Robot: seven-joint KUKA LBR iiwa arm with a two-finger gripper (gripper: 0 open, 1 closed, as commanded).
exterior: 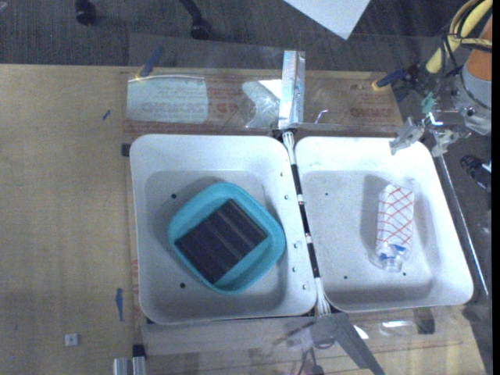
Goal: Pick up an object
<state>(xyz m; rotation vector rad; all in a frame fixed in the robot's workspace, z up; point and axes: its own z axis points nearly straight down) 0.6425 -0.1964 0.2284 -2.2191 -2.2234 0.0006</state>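
A teal square dish point(226, 237) with a dark ridged insert lies tilted in the left bin point(152, 162). A clear plastic bottle point(393, 225) with a red criss-cross label lies lengthwise in the right bin point(336, 170), its cap toward the front. My gripper point(414, 131) hangs over the back right corner of the right bin, above and behind the bottle and apart from it. It shows as a small blurred metal shape, with nothing visible in it.
A metal divider post point(291, 88) stands behind the seam between the bins. Cables and a blue clamp point(406, 75) crowd the back right. The wooden bench point(62, 209) stretches out to the left.
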